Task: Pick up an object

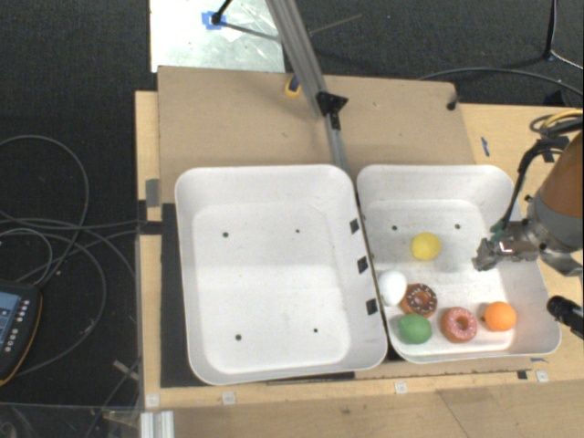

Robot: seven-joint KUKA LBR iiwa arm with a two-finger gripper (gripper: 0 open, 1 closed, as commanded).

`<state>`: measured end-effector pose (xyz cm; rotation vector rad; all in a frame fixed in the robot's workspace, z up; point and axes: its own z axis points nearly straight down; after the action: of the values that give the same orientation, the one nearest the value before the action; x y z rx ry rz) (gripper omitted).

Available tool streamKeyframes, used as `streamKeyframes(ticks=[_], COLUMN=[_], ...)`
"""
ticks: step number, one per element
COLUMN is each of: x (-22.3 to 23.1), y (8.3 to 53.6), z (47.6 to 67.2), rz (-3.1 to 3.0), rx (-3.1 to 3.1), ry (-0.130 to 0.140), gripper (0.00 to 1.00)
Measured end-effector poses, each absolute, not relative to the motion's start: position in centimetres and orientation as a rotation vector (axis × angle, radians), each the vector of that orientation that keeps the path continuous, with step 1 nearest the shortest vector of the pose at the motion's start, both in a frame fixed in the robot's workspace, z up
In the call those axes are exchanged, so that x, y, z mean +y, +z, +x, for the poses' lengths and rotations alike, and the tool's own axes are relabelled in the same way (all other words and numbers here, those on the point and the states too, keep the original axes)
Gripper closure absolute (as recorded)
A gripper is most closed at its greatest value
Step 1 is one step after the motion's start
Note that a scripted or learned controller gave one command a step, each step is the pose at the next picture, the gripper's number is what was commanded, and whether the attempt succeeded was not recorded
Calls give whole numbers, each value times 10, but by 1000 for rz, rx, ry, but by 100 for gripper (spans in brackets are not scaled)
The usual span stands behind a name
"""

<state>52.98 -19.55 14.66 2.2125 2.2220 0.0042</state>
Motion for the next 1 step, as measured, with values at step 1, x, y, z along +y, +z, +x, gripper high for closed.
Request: streamKeyframes(ticks=[1], x=[-198], y=[211], z=[532], rz=[2209], rx=[2222], ry=[6], gripper=[100])
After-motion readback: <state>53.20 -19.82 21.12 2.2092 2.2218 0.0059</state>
